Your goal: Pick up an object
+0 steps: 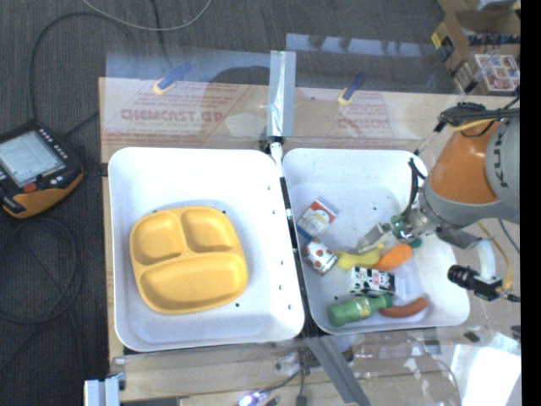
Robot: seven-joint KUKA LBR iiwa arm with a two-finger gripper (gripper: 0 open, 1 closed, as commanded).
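The right bin (347, 172) holds several small items. A red-and-white carton (317, 216) lies near its left wall, with a small can (319, 256) below it. A yellow banana (353, 260) and an orange carrot (395, 256) lie in the middle. A black-and-white box (372, 279), a green bottle (359, 309) and a red sausage-like piece (404, 309) lie along the front. My gripper (401, 227) hangs low over the bin's right side, just above the carrot and beside the banana's tip. Nothing is visibly lifted.
The left bin (152, 176) holds a yellow divided plate (188, 258). A teach pendant (30, 166) and cables lie on the floor at left. Cardboard boxes (473, 24) stand at the top right. A black fitting (473, 282) sticks out past the right bin's edge.
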